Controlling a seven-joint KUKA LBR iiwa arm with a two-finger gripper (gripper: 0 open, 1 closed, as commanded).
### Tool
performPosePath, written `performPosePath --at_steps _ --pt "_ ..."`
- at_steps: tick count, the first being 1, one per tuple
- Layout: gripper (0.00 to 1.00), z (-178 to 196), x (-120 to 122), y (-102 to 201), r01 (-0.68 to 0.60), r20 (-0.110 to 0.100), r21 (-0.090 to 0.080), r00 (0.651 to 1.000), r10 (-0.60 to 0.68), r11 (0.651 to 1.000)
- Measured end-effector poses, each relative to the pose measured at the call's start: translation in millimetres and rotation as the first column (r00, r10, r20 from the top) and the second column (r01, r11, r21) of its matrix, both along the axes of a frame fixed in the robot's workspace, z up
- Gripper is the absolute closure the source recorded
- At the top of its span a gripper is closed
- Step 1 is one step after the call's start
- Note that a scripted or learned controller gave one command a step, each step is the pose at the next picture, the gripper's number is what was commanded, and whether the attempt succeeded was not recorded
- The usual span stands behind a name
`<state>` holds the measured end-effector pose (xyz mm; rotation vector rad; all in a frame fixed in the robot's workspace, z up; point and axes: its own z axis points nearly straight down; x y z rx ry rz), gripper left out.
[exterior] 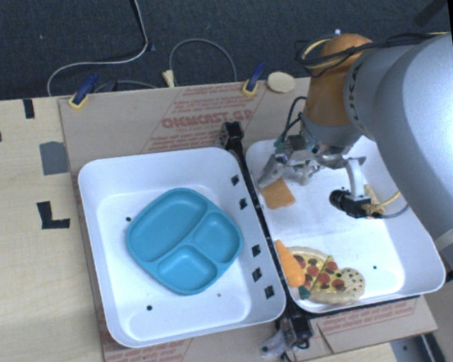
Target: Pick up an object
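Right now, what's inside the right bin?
The right bin holds a tan block near its upper left, with the gripper just above it, and a pizza slice beside an orange piece at the front. The arm covers the bin's far right.

1. Setting: a robotics lab test bench – not a home or kitchen.
2. Evidence: two white bins [101,234] clamped on a cardboard sheet [193,114], loose cables [140,30] across dark carpet [25,37].
3. Further evidence: black tape marks [49,216] on the wooden bench [25,285] – a large grey robot arm [418,126] overhead.
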<state>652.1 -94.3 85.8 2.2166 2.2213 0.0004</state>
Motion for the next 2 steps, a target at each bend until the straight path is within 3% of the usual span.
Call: performPosePath --at_steps 2 --pt "0.00 0.2 -3.3 -0.2 0.001 0.001 0.000 1.000 -0.001 1.000"
